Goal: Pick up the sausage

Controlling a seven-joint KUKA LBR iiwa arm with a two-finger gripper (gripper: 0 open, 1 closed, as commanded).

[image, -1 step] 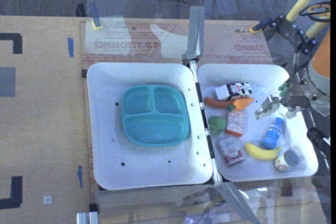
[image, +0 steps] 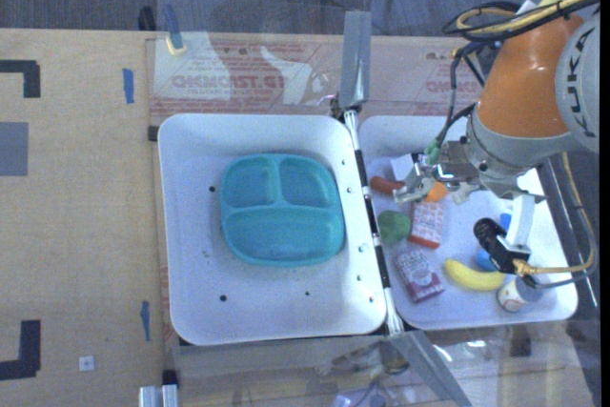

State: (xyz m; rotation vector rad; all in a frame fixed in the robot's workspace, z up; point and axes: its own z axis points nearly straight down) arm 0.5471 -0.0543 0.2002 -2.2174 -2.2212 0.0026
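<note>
Camera view gives you the two white bins side by side on the surface (image: 76, 234). Take the right bin (image: 558, 300) as your landmark. The sausage (image: 386, 185) lies in that bin's upper-left part, close to the wall it shares with the left bin (image: 181, 281). The end effector (image: 419, 186) hangs over the same corner, just beside the sausage; you cannot tell from this angle how far its jaws are parted or whether anything sits between them. Deeper in the right bin you see a green piece (image: 393, 225), two red-and-white packets (image: 419, 270), a banana (image: 474, 275) and a blue item (image: 496, 253). A teal divided plate (image: 282, 209) sits in the left bin.
</note>
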